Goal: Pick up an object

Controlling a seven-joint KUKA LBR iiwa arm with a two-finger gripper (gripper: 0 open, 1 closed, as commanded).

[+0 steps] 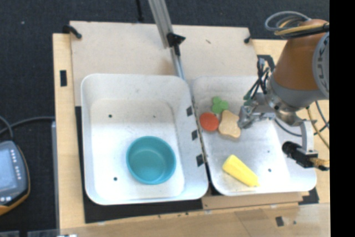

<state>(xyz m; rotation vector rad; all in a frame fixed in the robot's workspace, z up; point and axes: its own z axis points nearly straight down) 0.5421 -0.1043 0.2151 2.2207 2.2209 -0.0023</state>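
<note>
White plastic bins, two of them side by side, fill the bench in the camera view, where we see the arm (299,72) reaching in from the right over the right bin (266,180). Its gripper (246,117) hangs low at the right edge of a small cluster: a tan piece (229,125) just beside the fingertips, a red round piece (209,121) touching the tan one on its left, and a green piece (219,104) just above them. From this slanted angle we cannot tell how far the fingers are parted, and we see nothing between them.

We judge the step in hand to be the approach to a grasp, with the tan piece the likeliest target. To do it well, the fingers ought to straddle that piece alone (its red neighbour crowds one side), come down squarely, and close only once both tips are below its top edge. A grip that clips the red piece may push both away.

By our count the right bin holds four objects: one green, one red, one tan and one yellow wedge (240,170), the last lying well apart near the front wall. In the left bin (100,91) sits one teal bowl (151,160), upright.
</note>
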